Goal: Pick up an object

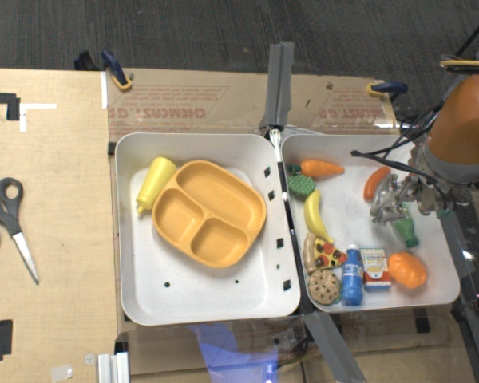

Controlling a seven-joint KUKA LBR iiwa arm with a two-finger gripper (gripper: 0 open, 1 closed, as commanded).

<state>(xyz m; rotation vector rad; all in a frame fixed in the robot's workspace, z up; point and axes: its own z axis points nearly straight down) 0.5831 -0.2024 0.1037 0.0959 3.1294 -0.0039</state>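
My gripper (389, 206) hangs low over the right bin (347, 194), near its right side, with the orange-banded arm (463, 126) coming in from the right. Just left of the metal fingers lies a red-orange pepper-like toy (374, 183). A green toy (405, 231) sits right below the gripper. Elsewhere in that bin are a carrot (322, 167), a green round toy (302, 185), a banana (314, 216), a pizza slice (326, 254), a cookie (324, 288), a blue bottle (351, 275), a small carton (374, 266) and an orange (408, 270).
The left bin (144, 286) holds an orange divided plate (207, 212) and a yellow bottle (154, 183). Scissors (12, 222) lie on the bench at far left. A grey divider post (279, 86) stands between the bins at the back.
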